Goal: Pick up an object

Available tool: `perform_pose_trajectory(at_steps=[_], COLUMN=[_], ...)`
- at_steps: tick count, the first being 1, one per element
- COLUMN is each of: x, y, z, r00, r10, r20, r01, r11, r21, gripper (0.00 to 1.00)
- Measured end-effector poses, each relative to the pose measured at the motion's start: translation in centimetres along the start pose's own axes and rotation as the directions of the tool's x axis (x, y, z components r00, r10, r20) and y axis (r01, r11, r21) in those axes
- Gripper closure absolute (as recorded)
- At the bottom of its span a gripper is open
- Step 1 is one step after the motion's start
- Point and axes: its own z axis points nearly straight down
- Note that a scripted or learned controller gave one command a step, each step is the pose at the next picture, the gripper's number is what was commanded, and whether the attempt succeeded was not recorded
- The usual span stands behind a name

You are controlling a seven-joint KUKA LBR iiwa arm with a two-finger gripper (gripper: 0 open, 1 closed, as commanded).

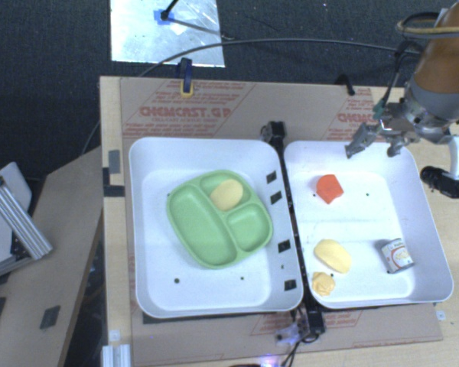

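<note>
Approach is our step: we see the gripper [376,142], fingers spread and empty, at upper right over the right bin's [421,285] rim, needing descent toward the red block [329,188] below.

We see the end effector [375,139] open above the right bin's [424,205] far rim. Below lie an orange block [329,189], two yellow pieces and a small can [397,254]; the left bin [149,205] holds a green tray [214,232].
</note>
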Motion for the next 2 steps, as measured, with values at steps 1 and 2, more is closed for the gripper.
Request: perform_pose_trajectory(at_steps=[1, 2], x=[-0.3, 0.3], y=[0.1, 0.6], z=[6.0, 10.4], r00=[1.000, 1.000], r10=[0.002, -0.001], r20=[0.000, 0.000], r01=[-0.002, 0.001], r11=[1.000, 1.000], r21=[0.001, 0.001], gripper=[0.00, 0.00])
